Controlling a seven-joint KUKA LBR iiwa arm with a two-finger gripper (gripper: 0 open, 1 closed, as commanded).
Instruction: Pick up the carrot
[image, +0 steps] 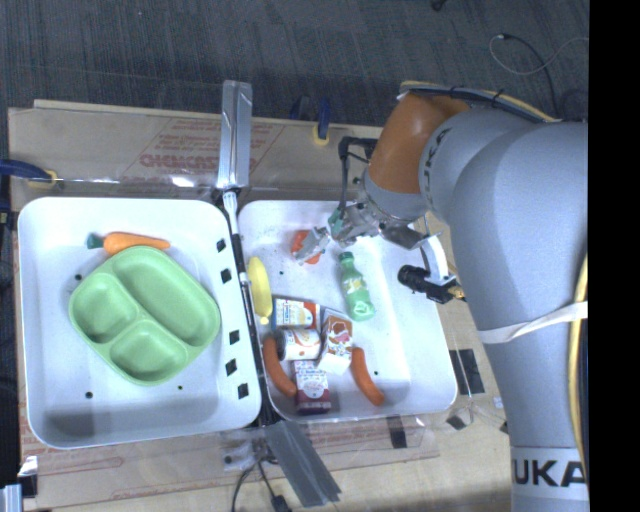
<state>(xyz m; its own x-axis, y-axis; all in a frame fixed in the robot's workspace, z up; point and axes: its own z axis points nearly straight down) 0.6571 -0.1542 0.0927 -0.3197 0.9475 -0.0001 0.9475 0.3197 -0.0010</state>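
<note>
The carrot (137, 241) is seen in the left bin (50, 330), lying along its far side with its green end pointing left. It is touching, or just beside, the far rim of a green divided plate (145, 312), which is tilted across the middle of that bin.

The hand (335, 230) is placed over the right bin (425, 350), near its far edge, at the end of the grey arm (500, 200) that is reached in from the right. Whether it is spread or pressed together cannot be told, since its tips are blurred against the white floor. A small orange-red item (303, 243) is seen just left of the tips, and whether it is touched cannot be told.

The carrot is thus well apart from the hand, off to its left, with the divider between the 2 bins lying between them.

In the right bin, a green bottle (354, 286) is laid just below the hand. A yellow banana-like piece (260, 287) is set against the left wall. Nearer the front, several small cartons (303, 345) are clustered, flanked by 2 orange sausage-shaped pieces, 1 to the left (277, 366) and 1 to the right (366, 378).

Both bins are carried by a counter (150, 140) covered in brown card.
</note>
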